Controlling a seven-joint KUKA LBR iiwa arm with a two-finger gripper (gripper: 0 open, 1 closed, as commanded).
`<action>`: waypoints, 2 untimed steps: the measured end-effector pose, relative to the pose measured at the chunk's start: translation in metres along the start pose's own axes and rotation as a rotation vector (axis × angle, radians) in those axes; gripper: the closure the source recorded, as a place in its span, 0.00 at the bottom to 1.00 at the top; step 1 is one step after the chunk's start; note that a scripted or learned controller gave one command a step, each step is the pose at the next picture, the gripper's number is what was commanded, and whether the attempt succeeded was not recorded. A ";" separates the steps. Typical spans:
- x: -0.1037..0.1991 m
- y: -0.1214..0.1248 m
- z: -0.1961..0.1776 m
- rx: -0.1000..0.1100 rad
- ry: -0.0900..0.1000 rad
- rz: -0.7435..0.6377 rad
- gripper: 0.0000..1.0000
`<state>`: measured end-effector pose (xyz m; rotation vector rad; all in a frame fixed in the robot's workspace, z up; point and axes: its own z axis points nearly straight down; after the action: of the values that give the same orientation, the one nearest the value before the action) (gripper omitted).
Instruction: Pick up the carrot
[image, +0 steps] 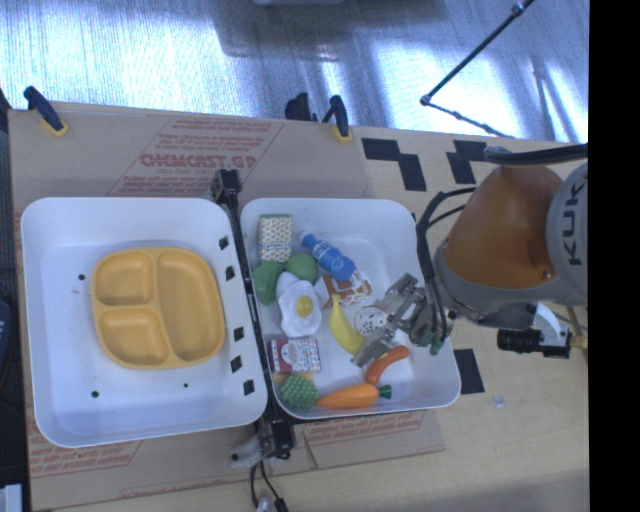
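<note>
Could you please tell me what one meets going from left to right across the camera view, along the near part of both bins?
Yellow divided plate → small red and white carton → carrot → gripper → orange band of the arm.

glossy white plastic bins (60, 400), matt cardboard bench (120, 160), smooth yellow plastic plate (157, 306).
</note>
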<state>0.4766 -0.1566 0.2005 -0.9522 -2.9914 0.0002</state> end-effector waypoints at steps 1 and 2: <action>-0.027 -0.038 -0.054 0.001 -0.003 -0.175 1.00; -0.027 -0.038 -0.054 0.001 -0.003 -0.175 0.00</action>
<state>0.4767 -0.2031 0.2545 -0.6873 -3.0657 0.0025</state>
